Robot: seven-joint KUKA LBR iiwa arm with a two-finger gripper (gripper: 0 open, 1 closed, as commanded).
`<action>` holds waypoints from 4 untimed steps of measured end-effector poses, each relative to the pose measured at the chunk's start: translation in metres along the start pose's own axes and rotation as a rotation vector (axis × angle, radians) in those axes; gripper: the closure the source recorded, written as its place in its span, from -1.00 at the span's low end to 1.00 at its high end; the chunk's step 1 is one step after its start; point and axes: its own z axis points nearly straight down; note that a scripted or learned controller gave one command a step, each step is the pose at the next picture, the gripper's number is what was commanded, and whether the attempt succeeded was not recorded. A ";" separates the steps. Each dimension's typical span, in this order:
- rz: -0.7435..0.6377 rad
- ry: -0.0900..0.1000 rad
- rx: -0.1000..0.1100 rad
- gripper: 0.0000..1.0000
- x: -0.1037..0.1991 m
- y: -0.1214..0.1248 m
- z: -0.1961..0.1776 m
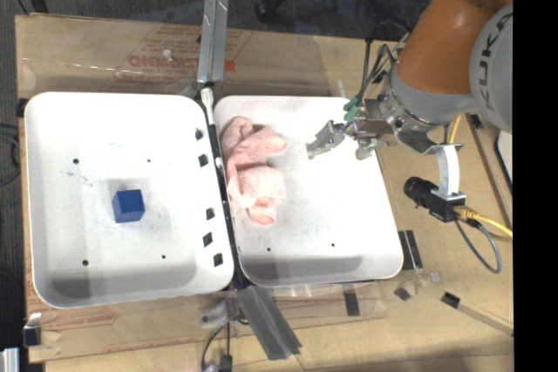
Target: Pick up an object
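A crumpled pink cloth [253, 170] lies in the right bin [349, 231], against its left wall. A small blue cube [129, 205] sits in the left bin [70, 126], left of centre. My gripper [321, 140] hovers over the upper middle of the right bin, a short way right of the pink cloth and apart from it. It is open, with nothing between its fingers. The grey arm with its orange band [449, 30] reaches in from the right.
A divider with black clips [214, 196] separates the two bins. A grey metal bar [212, 35] stands behind them and another [270, 327] lies in front. Brown bench surface surrounds the bins.
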 end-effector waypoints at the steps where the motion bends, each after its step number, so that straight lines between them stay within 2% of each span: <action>1: -0.106 -0.001 0.002 -1.00 0.025 0.061 0.122; 2: -0.139 -0.001 -0.003 -1.00 0.024 0.082 0.193; 3: 0.095 0.000 -0.005 -1.00 0.007 0.077 0.192; 4: 0.091 0.001 -0.004 1.00 0.008 0.078 0.182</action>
